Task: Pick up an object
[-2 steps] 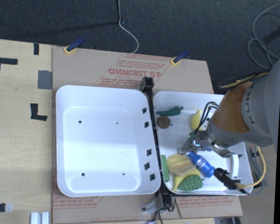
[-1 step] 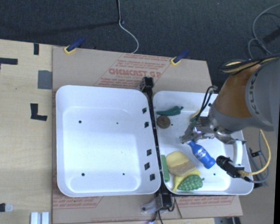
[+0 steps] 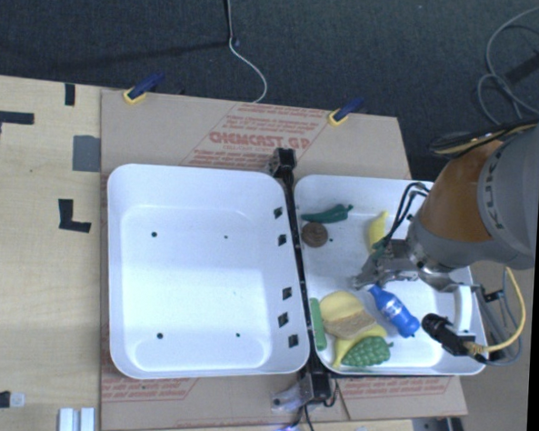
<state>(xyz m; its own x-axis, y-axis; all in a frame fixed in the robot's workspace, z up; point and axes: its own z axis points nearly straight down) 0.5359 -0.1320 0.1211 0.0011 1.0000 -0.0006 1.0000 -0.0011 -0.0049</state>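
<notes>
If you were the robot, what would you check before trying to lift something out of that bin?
1. Gripper over the right bin: ok.
2. Something within reach: ok, the blue bottle lies just beside it.
3. Object between the fingers: cannot tell.
4. Bottle free of neighbours: not ok, it lies against the yellow pieces.
5. Green pepper and brown disc out of the way: ok.
</notes>
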